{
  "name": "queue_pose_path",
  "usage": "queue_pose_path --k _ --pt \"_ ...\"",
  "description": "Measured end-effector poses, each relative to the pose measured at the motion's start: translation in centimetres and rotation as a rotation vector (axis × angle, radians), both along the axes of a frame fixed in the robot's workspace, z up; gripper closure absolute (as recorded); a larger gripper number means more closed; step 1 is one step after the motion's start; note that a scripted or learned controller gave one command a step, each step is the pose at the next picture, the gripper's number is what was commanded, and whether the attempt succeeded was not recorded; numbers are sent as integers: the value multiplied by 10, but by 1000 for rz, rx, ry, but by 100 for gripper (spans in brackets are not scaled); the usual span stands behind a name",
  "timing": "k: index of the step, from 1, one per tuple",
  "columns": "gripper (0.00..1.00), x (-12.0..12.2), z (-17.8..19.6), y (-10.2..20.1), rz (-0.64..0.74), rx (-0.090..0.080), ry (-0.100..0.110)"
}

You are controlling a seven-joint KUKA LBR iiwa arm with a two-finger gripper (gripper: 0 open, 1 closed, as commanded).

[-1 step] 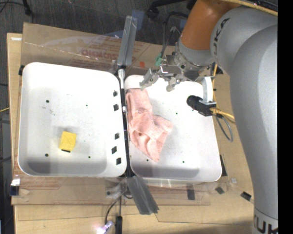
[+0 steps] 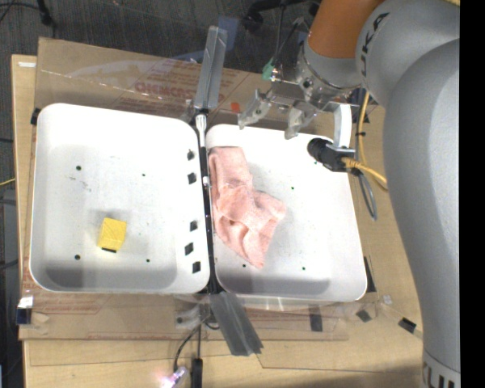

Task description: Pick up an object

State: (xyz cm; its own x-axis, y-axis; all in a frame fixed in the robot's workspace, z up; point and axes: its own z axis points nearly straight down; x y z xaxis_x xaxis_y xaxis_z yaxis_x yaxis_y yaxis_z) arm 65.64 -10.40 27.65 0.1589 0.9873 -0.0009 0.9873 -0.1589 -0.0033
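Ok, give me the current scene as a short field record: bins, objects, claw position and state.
left bin: holds a small yellow block, near its front left
right bin: holds a crumpled pink cloth, lying against the divider side
claw: above the right bin's far edge, fingers spread, nothing between them
arm: reaches in from the right, orange band above the wrist
task status: no object picked yet
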Motion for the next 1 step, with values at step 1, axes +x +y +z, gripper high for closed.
queue_pose_path --k 1 --pt "0 -3 -145 2 54 0 -2"
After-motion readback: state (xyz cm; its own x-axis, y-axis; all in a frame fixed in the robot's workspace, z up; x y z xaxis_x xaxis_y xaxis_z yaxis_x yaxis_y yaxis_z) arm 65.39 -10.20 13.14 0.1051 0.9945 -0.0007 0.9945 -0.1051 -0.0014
